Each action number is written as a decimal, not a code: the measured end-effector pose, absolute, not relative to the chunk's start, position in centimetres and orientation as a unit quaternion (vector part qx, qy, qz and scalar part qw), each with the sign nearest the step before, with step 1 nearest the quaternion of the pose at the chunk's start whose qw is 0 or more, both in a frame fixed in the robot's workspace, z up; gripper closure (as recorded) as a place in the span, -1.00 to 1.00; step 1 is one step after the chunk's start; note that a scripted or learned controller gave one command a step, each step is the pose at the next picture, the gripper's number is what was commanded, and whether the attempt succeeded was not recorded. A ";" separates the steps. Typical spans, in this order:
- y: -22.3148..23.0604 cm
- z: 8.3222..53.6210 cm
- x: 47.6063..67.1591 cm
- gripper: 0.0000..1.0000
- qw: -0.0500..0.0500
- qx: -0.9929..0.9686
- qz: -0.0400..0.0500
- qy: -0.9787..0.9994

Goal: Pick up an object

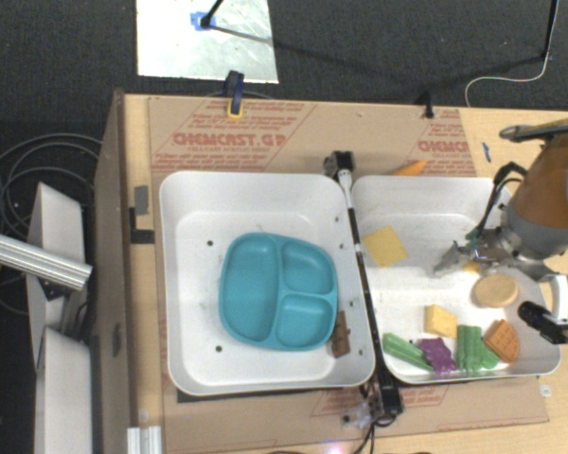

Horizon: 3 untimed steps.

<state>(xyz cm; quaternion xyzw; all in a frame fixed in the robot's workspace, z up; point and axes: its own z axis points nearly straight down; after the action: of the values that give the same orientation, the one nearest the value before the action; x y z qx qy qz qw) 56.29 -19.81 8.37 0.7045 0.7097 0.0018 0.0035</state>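
Nearest the camera, along the front wall of the right bin (pixel 511 375), lie a green pod-shaped piece (pixel 403 350), a purple grape cluster (pixel 438 355), a green ribbed block (pixel 470 346), an orange waffle-like piece (pixel 503 340) and a small yellow cheese wedge (pixel 441 321). Just behind them sits a tan round disc (pixel 494 290), close beside my pincer (pixel 466 253), which hangs low over the bin floor; whether it is spread or pressed together I cannot tell, and I see nothing pinched in it. Farther back lies a flat yellow square (pixel 386 247). In the left bin (pixel 185 253) rests a teal divided plate (pixel 278 291).
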 end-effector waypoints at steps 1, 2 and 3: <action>-11.9 11.6 58.5 -1.00 0.001 0.703 0.002 0.711; -14.8 13.3 49.4 -1.00 -0.001 0.709 -0.001 0.705; -20.0 17.2 51.6 -1.00 0.004 0.708 0.001 0.706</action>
<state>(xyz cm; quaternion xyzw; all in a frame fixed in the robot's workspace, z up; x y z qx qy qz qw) 51.58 -19.98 17.20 0.7077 0.7065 0.0005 0.0037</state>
